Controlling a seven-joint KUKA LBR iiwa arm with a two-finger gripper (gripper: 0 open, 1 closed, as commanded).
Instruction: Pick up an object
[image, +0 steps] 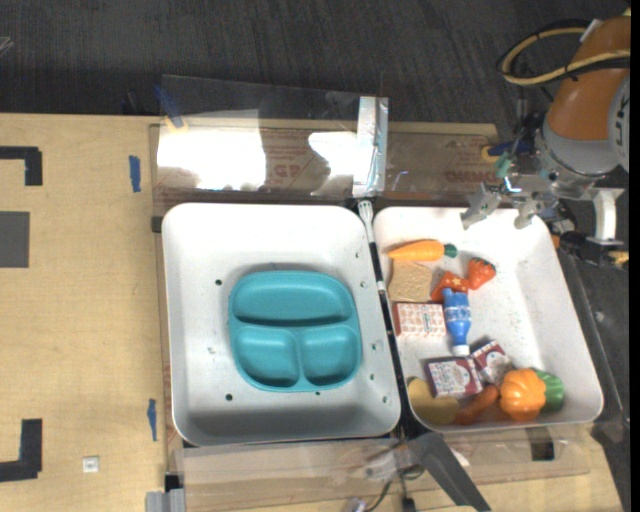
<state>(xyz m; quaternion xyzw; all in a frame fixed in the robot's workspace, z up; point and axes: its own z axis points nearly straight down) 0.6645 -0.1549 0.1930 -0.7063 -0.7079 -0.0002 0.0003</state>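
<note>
Two shallow white bins side by side on the bench; left bin (190, 240) holding a teal divided tray (294, 328) at its centre, right bin (560, 300) crowded with toy food. Claw (505, 208) poised over the right bin's far rim at about twelve o'clock, fingers spread apart, nothing between them; grey arm with orange band (590, 100) entering from three o'clock.

Candidates to pick, all in the right bin: carrot (415, 250) at eleven o'clock; bread slice (409, 282) just below it; blue bottle (457, 315) at centre, touching a red pepper (481, 272); small printed box (421, 320) at nine o'clock; pumpkin (522, 393) at five o'clock beside packets (452, 376).

Likely trouble: items packed touching, so a descending finger could land on a neighbour and nudge rather than straddle; flat bread and box hard to pinch; round pumpkin prone to squirting out; claw close to the rim, so risk of striking the wall.
</note>
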